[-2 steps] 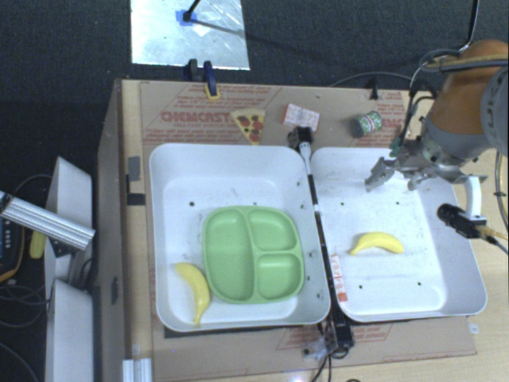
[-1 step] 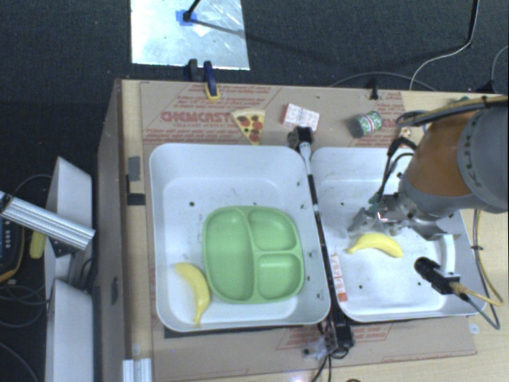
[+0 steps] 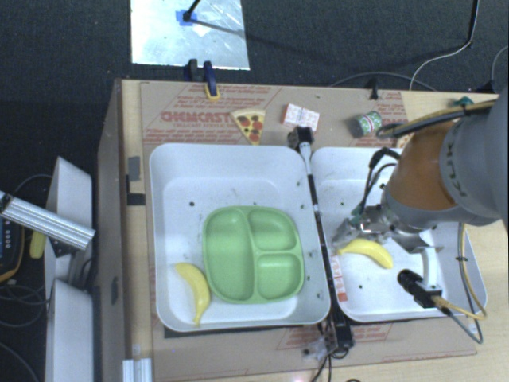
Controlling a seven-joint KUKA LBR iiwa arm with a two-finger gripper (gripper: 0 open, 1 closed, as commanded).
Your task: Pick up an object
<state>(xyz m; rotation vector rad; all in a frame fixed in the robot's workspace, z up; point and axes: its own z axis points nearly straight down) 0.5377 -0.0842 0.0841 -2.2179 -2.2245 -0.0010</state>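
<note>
A yellow banana (image 3: 368, 251) lies in the right bin (image 3: 350, 173), near its left wall. My gripper (image 3: 358, 229) hangs low over that bin, right above the banana's upper edge and close to it or touching it. The grey arm with its orange band (image 3: 425, 173) reaches in from the right and hides the bin's right part. In the left bin (image 3: 183, 181) sit a green divided plate (image 3: 253, 253) and a second yellow banana (image 3: 195, 290), which lies at the plate's lower left.
On the cardboard behind the bins lie a toy pizza slice (image 3: 249, 124), a white card (image 3: 301, 116) and a small green can (image 3: 368, 122). A dark divider (image 3: 314, 205) runs between the two bins.
</note>
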